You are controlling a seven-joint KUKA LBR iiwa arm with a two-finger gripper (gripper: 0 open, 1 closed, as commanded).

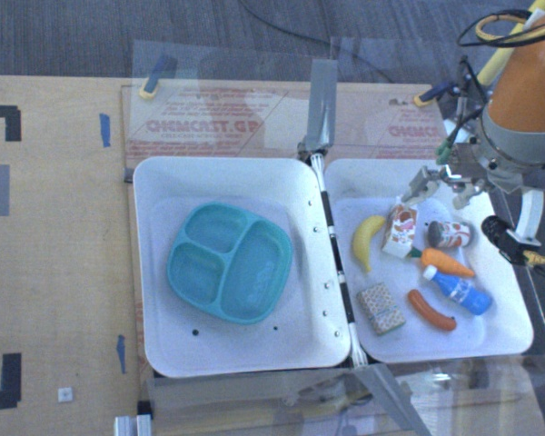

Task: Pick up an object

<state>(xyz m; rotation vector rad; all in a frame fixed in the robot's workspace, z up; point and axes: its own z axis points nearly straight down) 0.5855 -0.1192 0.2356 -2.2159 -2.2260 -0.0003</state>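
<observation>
We saw the arm (522, 89) reaching in from the right, with its end effector (443, 182) hovering over the upper part of the right bin (513, 334). Its two fingers were spread apart and nothing sat between them, so it was open and carrying nothing.

The candidates for picking all lay in that right bin. A small carton (401, 231) stood closest, just below the end effector, with a banana (367, 240) touching or nearly touching its left side. A small can (450, 234) lay on its side to the carton's right, and a carrot (445, 262) sat just under it. Lower down were a blue bottle (461, 293), a sausage (431, 310) and a speckled block (381, 308). The left bin (154, 334) held only a teal divided tray (229, 262).

We judged the crowding to be the main risk. The carton, banana, can and carrot were packed close together, so a descending finger could land on a neighbour instead of beside the target, knocking it aside or closing on two things at once. The can looked likely to roll if nudged, and the carton could tip over if struck off-centre. We also thought the bin's upper wall, near the end effector, could obstruct one finger.
</observation>
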